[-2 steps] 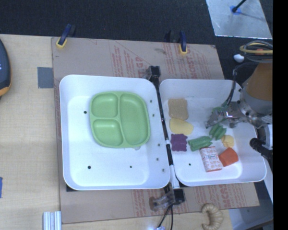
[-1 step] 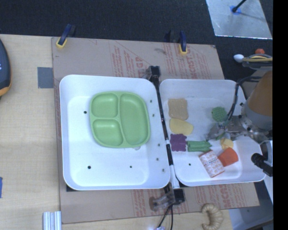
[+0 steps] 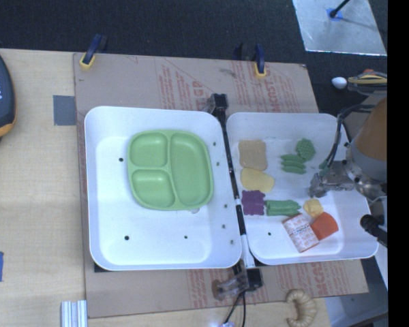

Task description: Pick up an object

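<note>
The hand (image 3: 325, 182) hangs low at the right bin's (image 3: 273, 249) right edge; whether it is clenched or released cannot be told. Just near of it lie a yellow piece (image 3: 313, 206) and an orange block (image 3: 325, 226). The left bin (image 3: 109, 244) holds a green divided plate (image 3: 170, 169).

The arm (image 3: 368, 145) was grey, with a rounded orange-brown band above the wrist; a dark cable (image 3: 339, 138) looped down its near side; the wrist narrowed into a cluster of grey metal parts; the gripper (image 3: 322, 184) was pale grey and metallic, small and blocky; a black fitting (image 3: 372, 225) jutted out below the wrist.
</note>
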Tool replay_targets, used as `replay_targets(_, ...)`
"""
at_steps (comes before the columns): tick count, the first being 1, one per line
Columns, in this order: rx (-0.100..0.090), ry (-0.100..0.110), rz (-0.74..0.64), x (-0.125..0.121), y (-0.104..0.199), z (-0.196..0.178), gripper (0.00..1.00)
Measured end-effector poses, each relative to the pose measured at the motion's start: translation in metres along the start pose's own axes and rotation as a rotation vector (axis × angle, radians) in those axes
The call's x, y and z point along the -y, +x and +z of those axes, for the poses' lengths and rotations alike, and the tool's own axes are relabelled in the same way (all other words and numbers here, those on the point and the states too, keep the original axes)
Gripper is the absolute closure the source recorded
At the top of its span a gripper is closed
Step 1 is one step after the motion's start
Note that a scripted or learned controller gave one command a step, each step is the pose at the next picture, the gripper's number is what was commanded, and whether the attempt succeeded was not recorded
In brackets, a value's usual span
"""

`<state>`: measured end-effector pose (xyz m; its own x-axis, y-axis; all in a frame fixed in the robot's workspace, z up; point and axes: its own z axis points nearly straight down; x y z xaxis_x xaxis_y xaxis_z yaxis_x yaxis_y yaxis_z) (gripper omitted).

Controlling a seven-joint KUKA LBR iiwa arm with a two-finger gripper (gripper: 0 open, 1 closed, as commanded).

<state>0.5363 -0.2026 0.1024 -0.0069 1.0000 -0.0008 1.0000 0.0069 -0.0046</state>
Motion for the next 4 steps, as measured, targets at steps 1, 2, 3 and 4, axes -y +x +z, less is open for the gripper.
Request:
replay_targets(1,-0.002,-0.008,-0.008,-0.039,0.08,-0.048,1.0)
replay_targets(2,-0.003,-0.001,-0.004,0.005,0.146,-0.092,1.0)
replay_targets(3,-0.001,0.001,0.001,0.005,0.142,-0.089,0.0)
replay_targets(4,-0.002,0.003,-0.001,0.011,0.161,-0.089,0.0)
